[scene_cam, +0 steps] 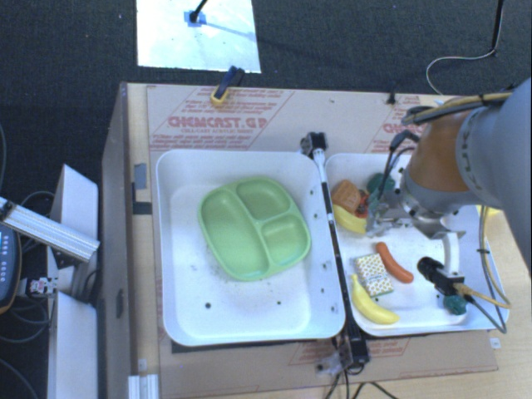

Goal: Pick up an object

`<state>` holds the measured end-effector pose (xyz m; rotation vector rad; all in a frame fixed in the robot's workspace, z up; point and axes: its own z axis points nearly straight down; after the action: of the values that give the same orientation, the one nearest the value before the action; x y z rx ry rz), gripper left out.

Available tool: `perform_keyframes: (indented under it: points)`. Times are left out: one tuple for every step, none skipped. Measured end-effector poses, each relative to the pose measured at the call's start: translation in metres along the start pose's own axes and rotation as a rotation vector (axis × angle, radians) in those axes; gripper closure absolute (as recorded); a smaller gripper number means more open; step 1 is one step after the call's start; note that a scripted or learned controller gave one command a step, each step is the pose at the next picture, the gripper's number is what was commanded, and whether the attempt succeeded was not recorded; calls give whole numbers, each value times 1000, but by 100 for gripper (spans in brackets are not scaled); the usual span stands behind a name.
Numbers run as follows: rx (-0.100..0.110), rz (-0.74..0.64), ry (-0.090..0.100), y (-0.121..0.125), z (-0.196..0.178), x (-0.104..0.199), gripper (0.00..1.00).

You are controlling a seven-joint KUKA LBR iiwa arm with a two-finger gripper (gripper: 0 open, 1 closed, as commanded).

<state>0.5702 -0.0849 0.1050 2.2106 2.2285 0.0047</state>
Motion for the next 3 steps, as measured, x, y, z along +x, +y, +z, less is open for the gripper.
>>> perform_keyframes:
  points:
    - [0,0,0,0,0,0,0]
    - [2,4,-1,54,20,-3,0]
    - [4,0,-1,54,9,-4,100]
